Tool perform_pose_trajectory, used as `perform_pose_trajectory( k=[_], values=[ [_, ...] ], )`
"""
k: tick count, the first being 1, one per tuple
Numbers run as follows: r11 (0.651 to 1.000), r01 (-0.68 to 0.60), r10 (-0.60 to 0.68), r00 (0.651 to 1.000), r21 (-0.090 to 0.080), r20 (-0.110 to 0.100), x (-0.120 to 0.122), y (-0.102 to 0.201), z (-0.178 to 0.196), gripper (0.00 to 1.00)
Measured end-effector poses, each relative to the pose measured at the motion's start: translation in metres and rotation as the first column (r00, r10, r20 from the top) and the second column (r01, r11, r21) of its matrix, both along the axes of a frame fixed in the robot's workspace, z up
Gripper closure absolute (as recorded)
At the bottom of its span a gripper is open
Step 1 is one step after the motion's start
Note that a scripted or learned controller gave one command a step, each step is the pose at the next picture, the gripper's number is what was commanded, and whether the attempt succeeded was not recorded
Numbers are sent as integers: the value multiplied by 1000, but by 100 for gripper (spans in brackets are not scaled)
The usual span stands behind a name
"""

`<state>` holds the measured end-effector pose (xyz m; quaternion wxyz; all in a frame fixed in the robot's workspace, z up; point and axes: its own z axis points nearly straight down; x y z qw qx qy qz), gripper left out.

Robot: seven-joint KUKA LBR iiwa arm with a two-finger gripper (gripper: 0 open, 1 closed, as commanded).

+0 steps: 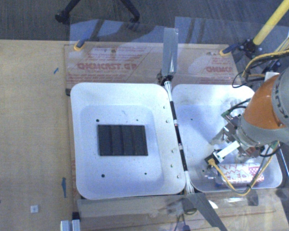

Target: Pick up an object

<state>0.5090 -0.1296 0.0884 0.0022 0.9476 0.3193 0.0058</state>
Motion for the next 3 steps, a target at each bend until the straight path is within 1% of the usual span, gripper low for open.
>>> perform_pose_trajectory(
  k=[1, 2, 3],
  values=[
    [1000, 1, -1, 1000, 1, -14, -30, -59, 104, 0],
    [1000, -8, 9, 1000, 27, -9, -15, -70, -1, 0],
    [999, -18, 18, 1000, 37, -7, -12, -62, 9, 100]
  ],
)
